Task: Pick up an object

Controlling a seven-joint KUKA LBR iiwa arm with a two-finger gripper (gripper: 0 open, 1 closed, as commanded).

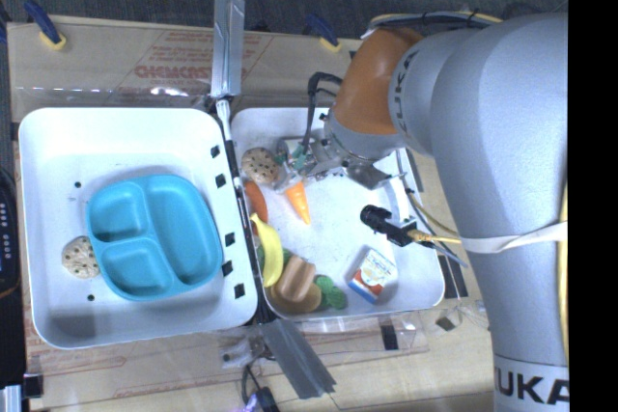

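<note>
Right bin (425,277); end effector (301,159) low beside carrot (297,200)

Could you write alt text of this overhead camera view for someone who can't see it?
A grey robot arm reaches into the right white bin, which holds toy food: carrot, banana, cookie, small carton. The left bin holds a blue divided plate and another cookie.
</note>
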